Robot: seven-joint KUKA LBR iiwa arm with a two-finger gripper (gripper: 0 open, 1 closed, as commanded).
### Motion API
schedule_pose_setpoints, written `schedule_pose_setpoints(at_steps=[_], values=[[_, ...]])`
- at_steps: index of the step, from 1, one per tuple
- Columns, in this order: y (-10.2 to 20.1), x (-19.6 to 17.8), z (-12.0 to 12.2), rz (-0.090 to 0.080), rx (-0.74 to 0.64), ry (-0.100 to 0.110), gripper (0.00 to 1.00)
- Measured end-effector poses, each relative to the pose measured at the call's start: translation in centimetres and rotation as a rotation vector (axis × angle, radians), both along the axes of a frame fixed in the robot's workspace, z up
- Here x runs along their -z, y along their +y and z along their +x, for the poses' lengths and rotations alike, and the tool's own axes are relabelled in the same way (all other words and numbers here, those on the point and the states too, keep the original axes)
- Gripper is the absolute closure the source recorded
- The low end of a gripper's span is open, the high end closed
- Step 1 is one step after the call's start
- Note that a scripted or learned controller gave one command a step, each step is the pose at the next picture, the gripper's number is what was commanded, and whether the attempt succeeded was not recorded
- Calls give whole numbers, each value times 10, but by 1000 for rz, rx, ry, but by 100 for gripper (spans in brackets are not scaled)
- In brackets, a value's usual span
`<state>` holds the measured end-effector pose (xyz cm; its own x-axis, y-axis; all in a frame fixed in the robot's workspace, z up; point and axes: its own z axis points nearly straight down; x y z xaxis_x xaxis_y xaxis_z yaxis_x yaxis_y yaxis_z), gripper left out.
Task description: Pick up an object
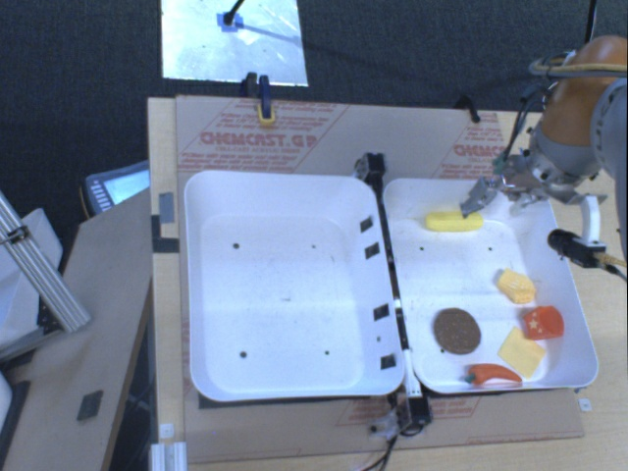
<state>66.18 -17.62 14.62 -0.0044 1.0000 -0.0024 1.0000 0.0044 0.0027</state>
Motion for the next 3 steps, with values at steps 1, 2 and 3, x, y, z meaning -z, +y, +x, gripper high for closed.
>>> schedule_pose_setpoints(at_steps=[1,2,3], values=[[1,-17,0,-1,-3,-5,100],[1,-16,0,-1,-5,-4,0],[-33,-66,-13,-1,6,-4,0]])
